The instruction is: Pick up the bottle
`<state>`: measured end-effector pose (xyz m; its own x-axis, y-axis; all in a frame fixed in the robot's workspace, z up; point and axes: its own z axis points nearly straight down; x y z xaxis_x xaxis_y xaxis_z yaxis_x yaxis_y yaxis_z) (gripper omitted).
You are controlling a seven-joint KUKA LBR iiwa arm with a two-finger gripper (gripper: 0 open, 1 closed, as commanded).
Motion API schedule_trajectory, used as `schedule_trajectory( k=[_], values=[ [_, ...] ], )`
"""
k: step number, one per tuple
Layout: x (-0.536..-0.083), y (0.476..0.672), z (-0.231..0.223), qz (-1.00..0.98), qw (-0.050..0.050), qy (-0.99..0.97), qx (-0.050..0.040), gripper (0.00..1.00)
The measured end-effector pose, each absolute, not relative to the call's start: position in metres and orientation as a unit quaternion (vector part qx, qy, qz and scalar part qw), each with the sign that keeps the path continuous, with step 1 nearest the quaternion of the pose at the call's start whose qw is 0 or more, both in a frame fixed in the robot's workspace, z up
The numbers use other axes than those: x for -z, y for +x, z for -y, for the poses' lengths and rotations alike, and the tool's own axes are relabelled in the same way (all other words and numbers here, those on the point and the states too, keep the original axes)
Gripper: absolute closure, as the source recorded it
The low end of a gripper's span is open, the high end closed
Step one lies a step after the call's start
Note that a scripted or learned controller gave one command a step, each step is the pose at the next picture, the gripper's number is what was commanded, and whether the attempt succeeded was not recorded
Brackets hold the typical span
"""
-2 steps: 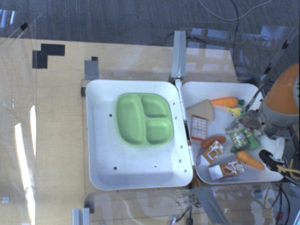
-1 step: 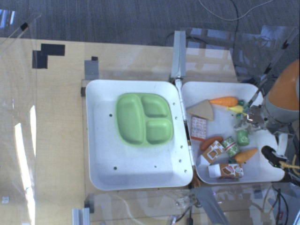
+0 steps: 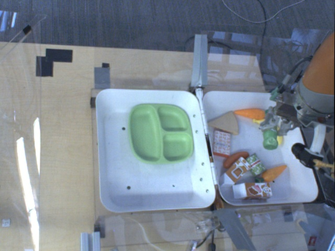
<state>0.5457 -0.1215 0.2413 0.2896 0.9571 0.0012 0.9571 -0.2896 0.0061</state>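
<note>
Overhead, slanted down on bench [image 3: 63, 156]: two white bins side by side.

Left bin [image 3: 112, 192]: holds green divided tray [image 3: 161, 133], three compartments, sitting nearer the far edge than the near one.

Right bin [image 3: 306, 190]: crowded with small items.

Arm [image 3: 320, 75]: enters from right edge, grey body with orange band, wrist hanging over right bin's far right part.

Gripper [image 3: 271, 124]: low over right bin, near its right edge, directly above the green bottle.

Fingers [image 3: 267, 120]: metal tips close together, narrow gap, flanking top of bottle; touching or just beside its cap; actual clamp on it not clear from this angle.

Bottle [image 3: 270, 140]: small, green, round top facing camera, right half of right bin, between far edge and centre; base appears to sit on bin floor, though not certain.

Yellow piece [image 3: 279, 138]: just beside bottle, partly hidden by it.

Carrot, far [image 3: 249, 113]: orange, lying along far edge of right bin, just left of gripper.

Tan wedge [image 3: 225, 123]: far left corner area of right bin.

Pink-white card [image 3: 222, 143]: against left edge.

Sausage [image 3: 235, 158]: reddish, centre of bin.

Small cartons [image 3: 246, 166]: near centre, one more [image 3: 254, 191] by near edge.

Carrot, near [image 3: 275, 172]: orange, near right corner area.
</note>
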Motion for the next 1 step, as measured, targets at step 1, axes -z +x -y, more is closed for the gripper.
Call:
schedule_trajectory(
  k=[1],
  values=[
    [-0.2176,0.5605,0.1568,-0.613,0.002,0.79,-0.0012,1.0]
  ],
)
